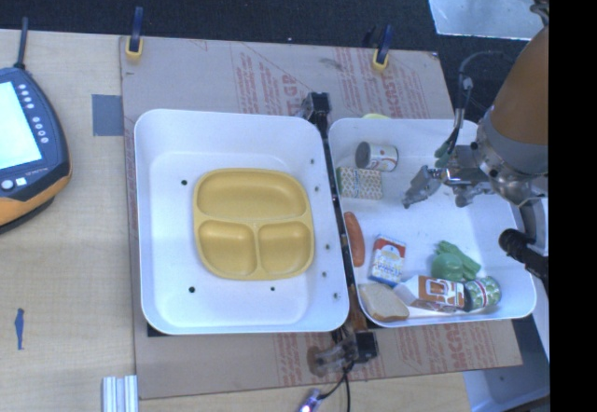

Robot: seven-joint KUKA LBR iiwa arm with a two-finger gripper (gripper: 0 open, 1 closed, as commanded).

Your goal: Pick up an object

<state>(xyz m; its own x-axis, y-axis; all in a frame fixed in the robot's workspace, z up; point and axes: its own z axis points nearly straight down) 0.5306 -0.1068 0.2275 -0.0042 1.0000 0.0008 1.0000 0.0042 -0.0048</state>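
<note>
On the bench, a brown board, held at its far edge by two blue clamps. On the board, two white bins side by side.

In the left bin, right in the middle, a yellow plate with three dips in it.

In the right bin, lots of small things to pick:
- Near the far left corner, a little can lying on its side.
- Just below it, close to the left wall, a small dotted pad.
- Along the left wall, farther toward the near edge, a long red sausage.
- Just beside the sausage, toward the middle, a small red and white box.
- By the near left corner, a slice of bread.
- Near the right wall, a green toy.
- Along the near edge, a flat pack with a red label, touching a green can at the near right corner.

Reaching in from the right, the grey and orange arm. Over the far half of the right bin, the gripper, pointing left toward the dotted pad and the little can, but apart from both. Cannot tell if open or closed. Nothing seen held in it.

At the left edge of the bench, off the board, a grey and orange hand screen. Between it and the left bin, a small grey square stuck flat on the bench.
</note>
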